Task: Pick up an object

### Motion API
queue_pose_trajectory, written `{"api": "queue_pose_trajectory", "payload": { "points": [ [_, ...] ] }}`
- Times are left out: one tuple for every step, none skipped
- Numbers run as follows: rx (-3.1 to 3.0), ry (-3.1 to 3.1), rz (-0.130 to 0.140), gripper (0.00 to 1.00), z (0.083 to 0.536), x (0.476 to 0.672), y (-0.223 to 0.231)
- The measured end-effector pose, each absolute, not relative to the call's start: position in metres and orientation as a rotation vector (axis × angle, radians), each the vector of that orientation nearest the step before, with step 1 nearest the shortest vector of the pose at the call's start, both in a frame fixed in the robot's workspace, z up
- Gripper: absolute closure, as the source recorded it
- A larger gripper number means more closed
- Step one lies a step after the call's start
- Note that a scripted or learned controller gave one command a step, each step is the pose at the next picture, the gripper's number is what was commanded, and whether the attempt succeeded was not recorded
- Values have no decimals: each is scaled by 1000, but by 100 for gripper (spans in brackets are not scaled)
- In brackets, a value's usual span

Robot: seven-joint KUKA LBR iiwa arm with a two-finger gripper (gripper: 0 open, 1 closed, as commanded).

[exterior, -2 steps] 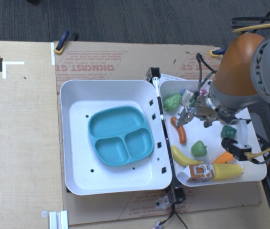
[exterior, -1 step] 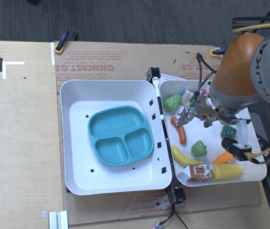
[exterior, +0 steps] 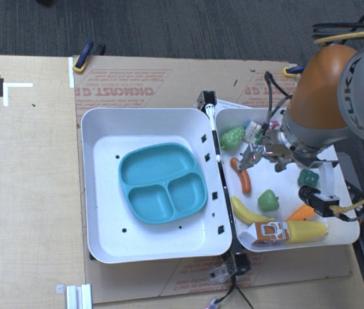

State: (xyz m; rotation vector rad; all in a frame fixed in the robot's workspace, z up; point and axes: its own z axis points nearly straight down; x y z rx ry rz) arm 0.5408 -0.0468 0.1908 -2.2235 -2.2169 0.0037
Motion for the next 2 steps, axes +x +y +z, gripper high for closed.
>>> {"api": "queue_pose_trajectory", "payload": {
  "points": [
    [-2224, -2217, 4, 0, 191, 541, -47],
    [-2224, -2217, 4, 0, 191, 541, -47]
  ]
}}
